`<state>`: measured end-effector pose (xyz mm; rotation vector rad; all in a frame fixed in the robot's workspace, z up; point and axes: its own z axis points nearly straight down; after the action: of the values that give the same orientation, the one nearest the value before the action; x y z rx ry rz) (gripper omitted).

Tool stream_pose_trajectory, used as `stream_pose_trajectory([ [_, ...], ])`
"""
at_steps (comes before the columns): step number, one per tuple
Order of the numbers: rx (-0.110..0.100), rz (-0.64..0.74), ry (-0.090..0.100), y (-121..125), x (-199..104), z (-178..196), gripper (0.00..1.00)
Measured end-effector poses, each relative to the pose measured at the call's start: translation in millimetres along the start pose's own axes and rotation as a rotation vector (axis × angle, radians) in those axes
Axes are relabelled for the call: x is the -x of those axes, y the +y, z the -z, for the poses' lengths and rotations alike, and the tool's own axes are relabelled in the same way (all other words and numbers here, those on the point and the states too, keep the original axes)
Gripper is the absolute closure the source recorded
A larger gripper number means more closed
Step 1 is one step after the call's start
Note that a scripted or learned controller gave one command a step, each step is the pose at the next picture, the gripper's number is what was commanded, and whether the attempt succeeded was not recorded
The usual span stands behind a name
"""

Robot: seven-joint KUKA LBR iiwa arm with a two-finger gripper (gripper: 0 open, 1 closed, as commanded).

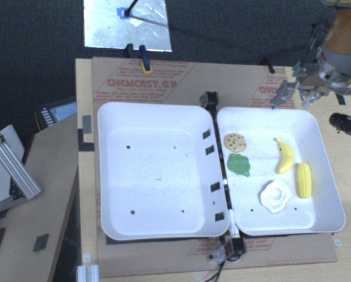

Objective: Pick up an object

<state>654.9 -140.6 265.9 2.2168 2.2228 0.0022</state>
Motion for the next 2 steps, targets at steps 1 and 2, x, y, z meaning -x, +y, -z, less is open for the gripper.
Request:
stream_pose_trajectory([
  [1,0.004,0.003,0.0,1,0,12,1.0],
  [2,0.003,-0.002,0.001,-125,-28,64,1.0],
])
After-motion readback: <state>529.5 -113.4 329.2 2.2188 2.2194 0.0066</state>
